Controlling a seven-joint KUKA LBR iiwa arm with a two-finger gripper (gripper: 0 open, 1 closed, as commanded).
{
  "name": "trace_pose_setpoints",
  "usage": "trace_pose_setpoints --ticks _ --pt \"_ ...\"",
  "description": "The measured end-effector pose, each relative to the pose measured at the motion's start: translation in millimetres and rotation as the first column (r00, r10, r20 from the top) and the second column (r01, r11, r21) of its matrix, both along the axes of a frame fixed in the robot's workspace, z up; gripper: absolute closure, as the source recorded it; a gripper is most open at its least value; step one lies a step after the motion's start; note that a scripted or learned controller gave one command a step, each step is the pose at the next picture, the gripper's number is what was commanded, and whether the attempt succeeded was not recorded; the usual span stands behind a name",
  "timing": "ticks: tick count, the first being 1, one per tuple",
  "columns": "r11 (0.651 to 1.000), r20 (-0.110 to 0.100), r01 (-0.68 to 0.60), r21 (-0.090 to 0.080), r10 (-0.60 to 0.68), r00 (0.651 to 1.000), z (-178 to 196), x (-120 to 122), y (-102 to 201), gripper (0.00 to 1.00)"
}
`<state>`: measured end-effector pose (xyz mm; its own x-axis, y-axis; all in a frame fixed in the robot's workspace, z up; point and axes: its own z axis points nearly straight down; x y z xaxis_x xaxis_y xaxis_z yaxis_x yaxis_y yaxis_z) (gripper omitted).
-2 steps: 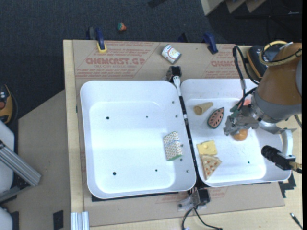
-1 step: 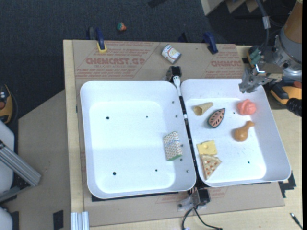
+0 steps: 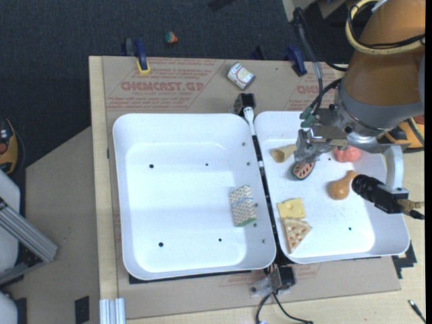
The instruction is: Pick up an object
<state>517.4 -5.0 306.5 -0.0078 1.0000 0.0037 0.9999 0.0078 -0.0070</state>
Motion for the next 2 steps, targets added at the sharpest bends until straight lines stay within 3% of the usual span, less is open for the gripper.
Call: trace_pose_setpoints --ticks 1,2 --pt "1.0 0.025 0.006 -0.002 -0.006 1.0 140 -37 -3 1.0" --pt "1.0 -0.008 0.004 -0.004 -0.004 1.0 -8 -38 44 1.0"
